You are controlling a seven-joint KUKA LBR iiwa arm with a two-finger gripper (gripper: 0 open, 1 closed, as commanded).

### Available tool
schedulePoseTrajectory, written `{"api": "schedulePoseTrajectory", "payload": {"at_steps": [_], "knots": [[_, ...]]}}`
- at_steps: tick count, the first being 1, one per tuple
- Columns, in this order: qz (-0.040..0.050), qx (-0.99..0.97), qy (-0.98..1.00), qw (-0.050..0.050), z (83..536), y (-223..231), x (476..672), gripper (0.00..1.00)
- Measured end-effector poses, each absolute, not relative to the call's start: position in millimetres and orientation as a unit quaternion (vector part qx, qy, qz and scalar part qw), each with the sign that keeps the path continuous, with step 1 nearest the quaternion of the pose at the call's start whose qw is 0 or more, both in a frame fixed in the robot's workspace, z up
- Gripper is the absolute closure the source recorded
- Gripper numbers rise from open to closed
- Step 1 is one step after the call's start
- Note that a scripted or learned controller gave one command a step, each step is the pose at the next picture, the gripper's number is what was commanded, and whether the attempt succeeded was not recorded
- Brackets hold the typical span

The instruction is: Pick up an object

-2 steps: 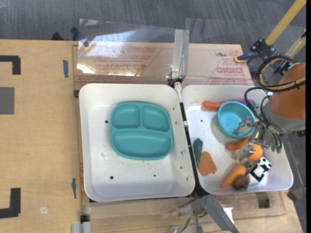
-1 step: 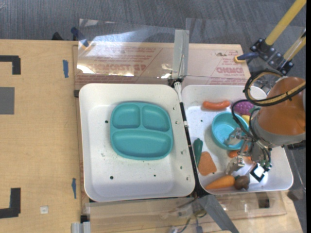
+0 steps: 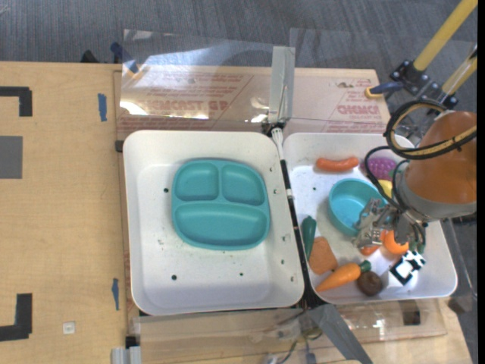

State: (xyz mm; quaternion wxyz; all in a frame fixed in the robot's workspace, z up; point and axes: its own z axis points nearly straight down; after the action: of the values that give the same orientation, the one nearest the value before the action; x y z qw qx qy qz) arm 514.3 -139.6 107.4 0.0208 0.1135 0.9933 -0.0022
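My gripper (image 3: 377, 230) hangs low in the right bin (image 3: 439, 279), just right of a blue cup (image 3: 350, 203) lying on its side. Its fingers reach down beside a small orange piece (image 3: 395, 241); whether they touch it I cannot tell. Around it lie an orange sausage (image 3: 336, 163), a purple toy (image 3: 383, 163), a green pepper (image 3: 308, 232), an orange wedge (image 3: 322, 255), a carrot (image 3: 341, 275), a brown ball (image 3: 370, 282) and a black-and-white block (image 3: 408, 267).
The left bin (image 3: 144, 226) holds a teal divided plate (image 3: 220, 204). A raised divider (image 3: 292, 226) separates the two bins. Clear plastic panels (image 3: 204, 82) stand behind the bins, and yellow rods (image 3: 447, 29) cross the upper right corner.
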Motion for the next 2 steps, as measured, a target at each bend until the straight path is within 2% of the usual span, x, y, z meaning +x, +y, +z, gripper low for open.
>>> {"api": "schedulePoseTrajectory", "payload": {"at_steps": [1, 2], "knots": [[-0.0015, 0.113, 0.993, 0.016, 103, -139, 512.0, 0.00], [-0.0020, 0.157, 0.988, 0.015, 92, -117, 488.0, 0.00]]}}
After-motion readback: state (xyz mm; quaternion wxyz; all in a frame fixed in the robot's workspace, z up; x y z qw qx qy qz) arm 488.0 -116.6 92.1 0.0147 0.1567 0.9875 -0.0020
